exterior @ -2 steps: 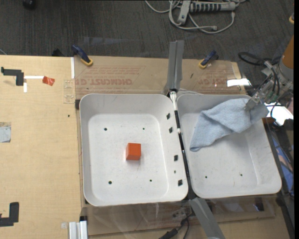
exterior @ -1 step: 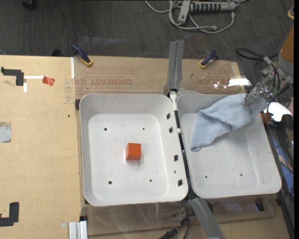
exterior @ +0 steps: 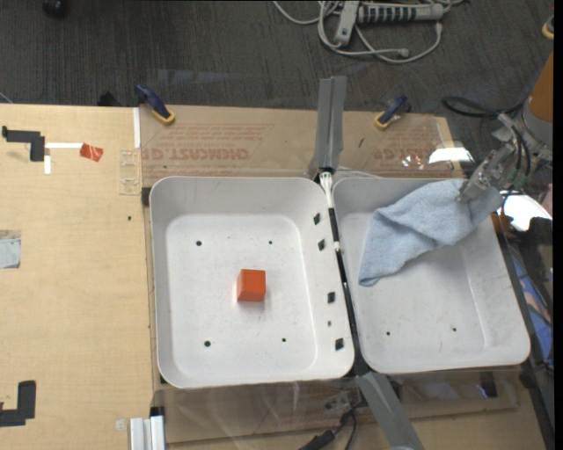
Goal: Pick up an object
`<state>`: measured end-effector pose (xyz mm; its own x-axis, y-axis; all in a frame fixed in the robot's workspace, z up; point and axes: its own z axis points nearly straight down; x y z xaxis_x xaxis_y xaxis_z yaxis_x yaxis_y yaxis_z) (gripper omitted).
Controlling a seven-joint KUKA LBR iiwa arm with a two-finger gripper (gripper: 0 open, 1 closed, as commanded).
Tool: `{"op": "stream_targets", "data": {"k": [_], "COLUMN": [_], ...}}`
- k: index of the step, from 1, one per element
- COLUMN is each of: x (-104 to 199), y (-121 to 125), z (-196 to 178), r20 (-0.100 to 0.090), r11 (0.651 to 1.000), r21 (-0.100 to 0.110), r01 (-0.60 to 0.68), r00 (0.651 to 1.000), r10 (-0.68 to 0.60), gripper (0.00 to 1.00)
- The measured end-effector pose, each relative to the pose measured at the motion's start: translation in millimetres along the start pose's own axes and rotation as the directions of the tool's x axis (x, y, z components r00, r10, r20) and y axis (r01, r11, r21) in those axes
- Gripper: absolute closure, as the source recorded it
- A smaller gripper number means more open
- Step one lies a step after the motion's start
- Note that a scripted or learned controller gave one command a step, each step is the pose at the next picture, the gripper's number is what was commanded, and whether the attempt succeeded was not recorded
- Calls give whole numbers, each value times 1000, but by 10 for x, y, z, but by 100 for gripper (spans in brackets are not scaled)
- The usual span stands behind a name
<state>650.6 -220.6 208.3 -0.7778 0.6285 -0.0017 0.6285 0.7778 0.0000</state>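
A grey-blue cloth [exterior: 422, 230] lies in the right bin [exterior: 457, 338], spread from its middle left up to its far right corner. That corner of the cloth is drawn up off the bin floor to my gripper [exterior: 476, 188], which is shut on it at the bin's far right rim. An orange cube [exterior: 252, 286] sits on the floor of the left bin [exterior: 189, 343], near its middle, far from the gripper.
A grey divider post [exterior: 330, 123] stands between the bins at the back. Clamps [exterior: 156, 104] hold the cardboard behind them. Cables [exterior: 378, 26] lie on the floor beyond the bench. A wooden board [exterior: 70, 281] lies to the left.
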Motion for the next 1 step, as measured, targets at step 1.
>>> {"op": "stream_targets", "data": {"k": [1], "x": [-22], "y": [25], "z": [-11], "r20": [2], "r11": [990], "r21": [-1], "r01": [138], "r00": [990], "r10": [-138], "gripper": [100]}}
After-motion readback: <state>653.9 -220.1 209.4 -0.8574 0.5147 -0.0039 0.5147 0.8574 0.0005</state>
